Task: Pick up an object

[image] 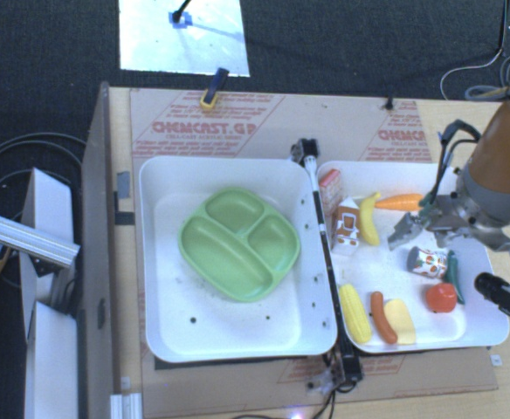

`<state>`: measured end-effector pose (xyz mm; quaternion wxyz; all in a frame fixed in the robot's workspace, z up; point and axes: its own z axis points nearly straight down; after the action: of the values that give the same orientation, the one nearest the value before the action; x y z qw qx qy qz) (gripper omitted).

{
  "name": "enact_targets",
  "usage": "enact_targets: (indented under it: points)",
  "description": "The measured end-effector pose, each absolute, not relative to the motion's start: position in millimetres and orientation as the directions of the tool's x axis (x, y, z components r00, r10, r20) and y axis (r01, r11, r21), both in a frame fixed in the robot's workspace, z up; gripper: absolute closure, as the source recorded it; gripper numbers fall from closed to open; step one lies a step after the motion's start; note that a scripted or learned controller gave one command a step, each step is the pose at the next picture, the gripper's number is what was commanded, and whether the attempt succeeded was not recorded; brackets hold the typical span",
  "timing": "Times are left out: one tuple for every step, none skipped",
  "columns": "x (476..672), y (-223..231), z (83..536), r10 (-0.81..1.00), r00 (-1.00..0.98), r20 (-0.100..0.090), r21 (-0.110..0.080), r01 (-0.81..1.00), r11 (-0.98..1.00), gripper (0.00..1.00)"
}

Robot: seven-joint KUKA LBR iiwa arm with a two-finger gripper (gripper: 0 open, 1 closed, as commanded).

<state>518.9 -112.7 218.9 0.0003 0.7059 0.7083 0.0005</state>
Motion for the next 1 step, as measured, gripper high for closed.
enact_targets:
  points:
    - [492.3, -114.5, 78.7, 1.0, 0.002, 0.001, -0.002, 1.0, -0.002, 0.0]
